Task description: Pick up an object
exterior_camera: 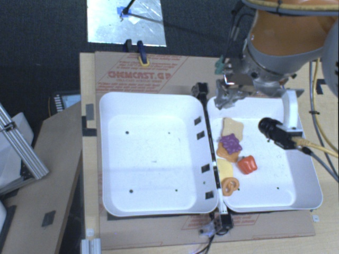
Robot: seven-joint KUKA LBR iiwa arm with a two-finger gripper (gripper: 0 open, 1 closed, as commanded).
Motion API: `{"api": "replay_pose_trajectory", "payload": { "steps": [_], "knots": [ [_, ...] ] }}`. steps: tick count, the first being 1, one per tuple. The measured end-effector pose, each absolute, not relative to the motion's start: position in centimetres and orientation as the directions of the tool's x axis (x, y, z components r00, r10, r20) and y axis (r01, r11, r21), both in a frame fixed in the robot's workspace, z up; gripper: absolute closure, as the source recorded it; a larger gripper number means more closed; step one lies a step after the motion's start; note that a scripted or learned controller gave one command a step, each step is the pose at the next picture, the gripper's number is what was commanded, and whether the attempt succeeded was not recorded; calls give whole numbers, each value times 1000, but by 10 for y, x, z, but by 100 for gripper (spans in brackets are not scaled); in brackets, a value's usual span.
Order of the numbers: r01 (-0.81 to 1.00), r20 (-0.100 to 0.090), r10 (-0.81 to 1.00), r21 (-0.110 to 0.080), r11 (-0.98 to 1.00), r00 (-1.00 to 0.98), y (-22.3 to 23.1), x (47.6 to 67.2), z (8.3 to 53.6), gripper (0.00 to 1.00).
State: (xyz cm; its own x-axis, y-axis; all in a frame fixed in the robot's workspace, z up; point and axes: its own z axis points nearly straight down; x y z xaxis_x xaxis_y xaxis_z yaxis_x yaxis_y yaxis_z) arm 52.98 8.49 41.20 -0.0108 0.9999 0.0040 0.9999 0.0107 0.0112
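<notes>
- Gripper (229, 100) hangs at upper centre-right of frame, over the right bin's (304, 194) top-left corner; finger state impossible to tell.
- Nearest target, tan cracker (233, 127), lies just below the gripper in frame, purple piece (230, 143) beneath that.

Grey arm (288, 30) from the right, wrist pointing down, fingers (225, 97) lowermost.

Bins (148, 157): smooth white plastic, slight sheen. Board (143, 73) under them: matt brown cardboard, red print. Sheet (126, 15) behind: shiny crinkled foil. Arm band (291, 15): glossy orange. Gripper (228, 97): bare grey metal. Toy pieces (233, 152): matt, plastic-like.
</notes>
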Motion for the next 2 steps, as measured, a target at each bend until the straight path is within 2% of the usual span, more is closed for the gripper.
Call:
{"api": "replay_pose_trajectory", "payload": {
  "steps": [1,2],
  "knots": [
    [1000,0,1000,-5,1,-1,74,485,347,100],
    [1000,3,1000,17,5,-5,75,509,481,100]
  ]
}}
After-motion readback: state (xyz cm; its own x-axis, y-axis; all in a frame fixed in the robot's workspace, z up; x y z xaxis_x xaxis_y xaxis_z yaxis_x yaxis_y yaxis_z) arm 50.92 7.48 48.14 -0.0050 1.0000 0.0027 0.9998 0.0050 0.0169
